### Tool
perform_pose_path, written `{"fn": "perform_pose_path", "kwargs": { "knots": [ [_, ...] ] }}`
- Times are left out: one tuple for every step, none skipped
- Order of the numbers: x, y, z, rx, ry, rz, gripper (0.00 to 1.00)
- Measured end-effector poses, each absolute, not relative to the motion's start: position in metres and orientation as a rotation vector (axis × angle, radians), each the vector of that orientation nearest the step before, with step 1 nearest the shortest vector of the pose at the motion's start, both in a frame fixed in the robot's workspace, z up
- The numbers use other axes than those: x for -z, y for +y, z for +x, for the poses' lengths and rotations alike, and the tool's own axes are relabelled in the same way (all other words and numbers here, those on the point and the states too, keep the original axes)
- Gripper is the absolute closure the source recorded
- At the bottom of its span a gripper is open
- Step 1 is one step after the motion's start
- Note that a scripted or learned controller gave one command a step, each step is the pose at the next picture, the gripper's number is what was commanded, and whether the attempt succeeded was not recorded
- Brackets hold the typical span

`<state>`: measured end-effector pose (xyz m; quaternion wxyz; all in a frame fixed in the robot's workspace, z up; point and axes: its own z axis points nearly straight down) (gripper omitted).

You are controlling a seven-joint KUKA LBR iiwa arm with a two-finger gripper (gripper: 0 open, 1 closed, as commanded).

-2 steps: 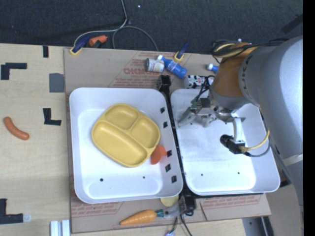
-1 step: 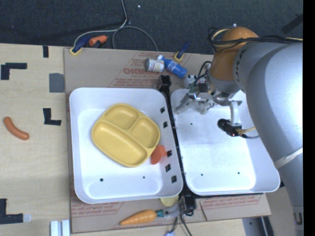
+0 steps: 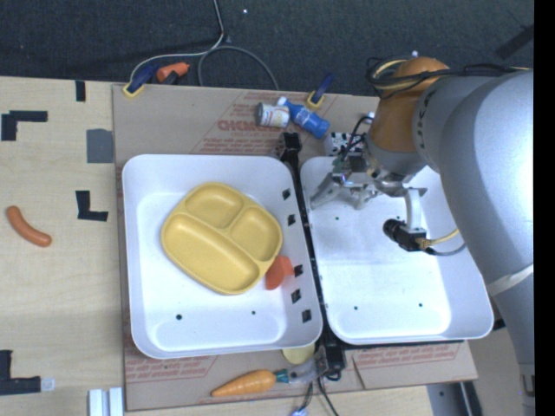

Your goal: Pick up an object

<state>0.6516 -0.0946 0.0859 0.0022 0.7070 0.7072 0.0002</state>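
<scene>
The table (image 3: 52,319) carries 2 shallow white bins side by side on a brown cardboard sheet (image 3: 225,124). The left bin (image 3: 143,319) sits in the middle of the frame and holds 2 things: 1 yellow divided plate (image 3: 221,237) with 3 compartments, lying flat toward the bin's upper middle, and 1 small orange-red piece (image 3: 277,273) touching the plate's lower right edge, near the wall between the bins.

The right bin (image 3: 390,310) lies just right of centre. Its floor is bare white apart from a few small dark dots. Over its upper part hangs 1 grey arm (image 3: 486,154), reaching in from the right, with 1 orange band (image 3: 399,120) above the wrist. The gripper (image 3: 347,189) is low over the upper left corner of the right bin, close to the bin floor; its 2 metal fingers (image 3: 323,192) are splayed apart, and nothing sits between them. A black cable fitting (image 3: 406,234) hangs just below and right of it.

Outside the bins lie several loose things. 1 orange sausage-shaped toy (image 3: 29,226) rests on the table at the left edge of the frame, well apart from the bins. 1 toy carrot (image 3: 243,383) lies on the cardboard below the left bin. 1 white-and-blue bottle (image 3: 293,115) lies on its side above the gap between the bins. 2 clamps grip the cardboard's upper edge: 1 yellow and orange (image 3: 152,76) at upper left, 1 blue (image 3: 319,91) beside the bottle.
</scene>
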Motion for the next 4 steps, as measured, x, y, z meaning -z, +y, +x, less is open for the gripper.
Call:
{"fn": "perform_pose_path", "kwargs": {
  "knots": [
    [-0.085,-0.096,0.668,0.007,2.228,2.22,0.0],
    [-0.186,-0.061,0.629,0.002,2.226,2.221,0.0],
    [-0.104,-0.098,0.584,0.009,2.223,2.229,0.0],
    [-0.084,-0.094,0.659,-0.003,2.223,2.216,0.0]
  ]
}}
